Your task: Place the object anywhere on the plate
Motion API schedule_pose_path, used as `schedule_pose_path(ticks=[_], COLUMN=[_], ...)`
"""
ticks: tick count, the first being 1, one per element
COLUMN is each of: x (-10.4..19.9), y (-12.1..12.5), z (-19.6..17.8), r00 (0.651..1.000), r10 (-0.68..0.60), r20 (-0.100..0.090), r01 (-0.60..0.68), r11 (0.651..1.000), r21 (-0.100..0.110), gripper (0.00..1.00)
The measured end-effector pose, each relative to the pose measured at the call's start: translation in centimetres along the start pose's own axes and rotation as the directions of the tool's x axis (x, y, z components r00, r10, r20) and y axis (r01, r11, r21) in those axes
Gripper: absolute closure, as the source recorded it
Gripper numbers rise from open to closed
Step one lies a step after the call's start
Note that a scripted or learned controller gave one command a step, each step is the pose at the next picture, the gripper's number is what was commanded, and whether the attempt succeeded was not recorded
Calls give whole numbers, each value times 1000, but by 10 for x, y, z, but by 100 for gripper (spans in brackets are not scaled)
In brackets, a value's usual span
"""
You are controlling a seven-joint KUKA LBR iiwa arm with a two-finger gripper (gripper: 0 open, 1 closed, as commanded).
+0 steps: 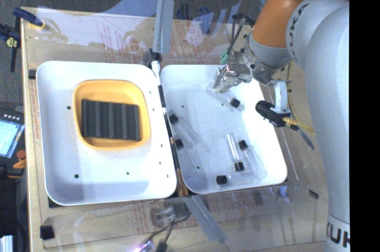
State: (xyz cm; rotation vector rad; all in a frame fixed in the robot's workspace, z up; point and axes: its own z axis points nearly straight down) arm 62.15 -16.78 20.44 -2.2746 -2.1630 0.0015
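Pincer (225,79) hangs low over the far part of the right bin (270,176), and whether it is parted or closed on anything cannot be told from this slant. Several small clear tubes with black caps (236,154) lie scattered on that bin's floor, nearer the front and apart from the pincer. Across the divide, the yellow plate (110,89), bearing a dark ribbed slab (111,120), sits in the left bin (89,185) on the table (89,37).
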Motion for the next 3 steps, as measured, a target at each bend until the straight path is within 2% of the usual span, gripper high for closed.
schedule_pose_path(ticks=[1,2,3], x=[42,73,73], y=[-11,-28,-28], z=[-29,-19,-19], r00=[985,882,882], r10=[-175,-472,-472], r20=[0,0,0], r01=[175,472,472], r11=[985,882,882], r21=[2,3,3], gripper=[100,100,0])
